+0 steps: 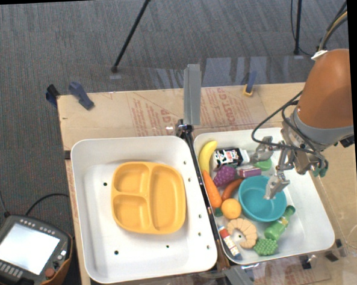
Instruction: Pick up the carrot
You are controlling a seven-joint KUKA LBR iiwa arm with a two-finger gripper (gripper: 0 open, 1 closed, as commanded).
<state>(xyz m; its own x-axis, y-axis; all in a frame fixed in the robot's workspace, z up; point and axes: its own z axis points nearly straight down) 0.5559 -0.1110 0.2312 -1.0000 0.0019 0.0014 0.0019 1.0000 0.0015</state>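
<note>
The carrot lies in the right bin, hard against that bin's left wall, running lengthwise from near the banana at its far end toward the orange at its near end. A purple bunch of grapes sits just beside it, and a blue bowl fills the bin's middle. The hand hangs over the bowl's far right rim, well apart from the carrot, with the grapes and bowl between them. Whether the hand is apart or together cannot be told from this angle. In the left bin rests a yellow divided plate.
</note>
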